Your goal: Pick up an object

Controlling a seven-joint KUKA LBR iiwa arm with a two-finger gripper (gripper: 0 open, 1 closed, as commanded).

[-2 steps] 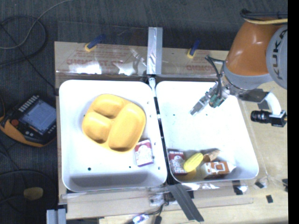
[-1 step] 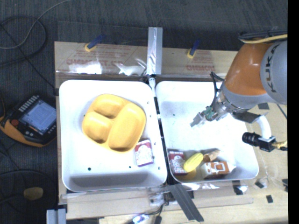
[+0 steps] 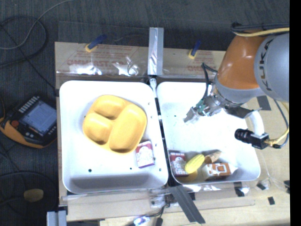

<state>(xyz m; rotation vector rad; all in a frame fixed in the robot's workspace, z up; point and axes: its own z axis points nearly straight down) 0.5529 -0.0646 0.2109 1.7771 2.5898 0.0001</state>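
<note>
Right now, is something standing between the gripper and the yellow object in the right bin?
Nothing visible does. The gripper is over bare floor of the right bin; the small yellow object lies near the bin's front wall, among small packages.

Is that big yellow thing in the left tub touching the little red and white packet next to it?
Touching, as far as the camera view shows: the yellow object overlaps the top edge of the red and white packet, with no white bin floor showing between them.
</note>
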